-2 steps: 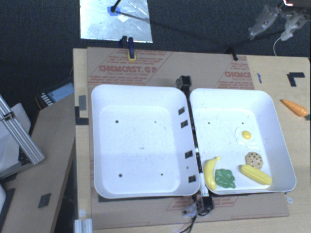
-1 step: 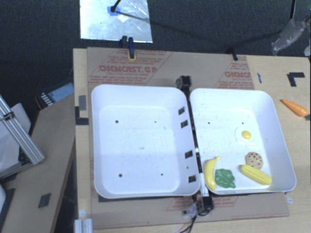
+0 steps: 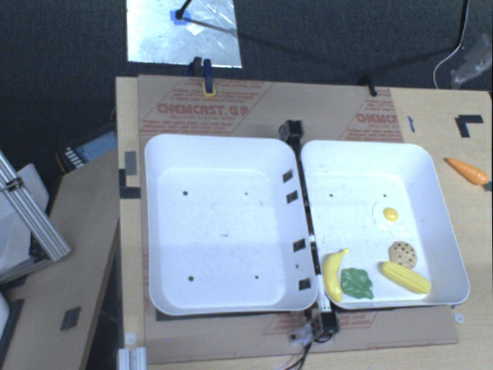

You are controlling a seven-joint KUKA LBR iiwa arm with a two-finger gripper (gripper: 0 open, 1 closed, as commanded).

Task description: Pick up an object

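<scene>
The right bin holds several toy foods near its front. A fried egg lies toward the right side. In front of it sits a round cookie, and a yellow corn cob lies by the front right corner. A banana rests against the bin's left wall, with a green leafy piece touching its right side.
The left bin stands beside the right one, joined by a black hinge strip. An orange carrot lies on the bench at the right, outside the bins. A metal sheet lies beyond the bench's far edge.
</scene>
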